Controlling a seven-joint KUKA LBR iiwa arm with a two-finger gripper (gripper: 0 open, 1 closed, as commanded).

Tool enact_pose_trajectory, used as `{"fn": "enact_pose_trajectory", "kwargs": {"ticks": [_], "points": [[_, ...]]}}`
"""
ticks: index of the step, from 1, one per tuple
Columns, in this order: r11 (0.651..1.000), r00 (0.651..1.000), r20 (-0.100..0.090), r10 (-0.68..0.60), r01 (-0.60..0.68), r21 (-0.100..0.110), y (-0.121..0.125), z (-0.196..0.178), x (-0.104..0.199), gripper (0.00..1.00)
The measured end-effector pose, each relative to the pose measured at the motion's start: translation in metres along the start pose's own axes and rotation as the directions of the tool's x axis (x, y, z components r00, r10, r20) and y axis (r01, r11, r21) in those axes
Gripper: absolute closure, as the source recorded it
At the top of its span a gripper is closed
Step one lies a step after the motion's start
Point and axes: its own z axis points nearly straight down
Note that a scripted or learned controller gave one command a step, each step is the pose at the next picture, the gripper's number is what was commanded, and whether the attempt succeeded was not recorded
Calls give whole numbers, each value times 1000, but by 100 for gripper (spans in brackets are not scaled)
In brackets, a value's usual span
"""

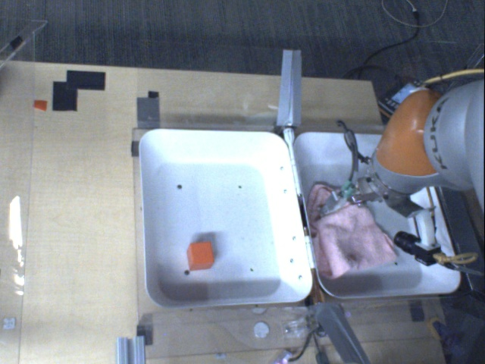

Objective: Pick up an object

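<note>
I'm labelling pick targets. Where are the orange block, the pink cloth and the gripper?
orange block (201, 255), camera view, top face.
pink cloth (350, 241), camera view, middle of the bunched fabric.
gripper (350, 193), camera view, between its fingertips.

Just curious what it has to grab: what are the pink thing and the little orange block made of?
The pink thing looks like soft cloth, perhaps terry: it lies crumpled in folds with a matte, fuzzy surface. The orange block seems rigid, maybe foam, wood or plastic: flat faces, crisp edges, dull finish. Its exact material is unclear.
</note>
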Motion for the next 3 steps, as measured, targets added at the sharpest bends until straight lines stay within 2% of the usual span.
{"fn": "enact_pose_trajectory", "kwargs": {"ticks": [1, 2, 3], "points": [[999, 999, 0, -50, 50, 3, 56, 2, -21, 0], [995, 995, 0, -103, 103, 2, -55, -1, 1, 0], [982, 982, 0, 190, -190, 3, 28, 1, -8, 0]]}}
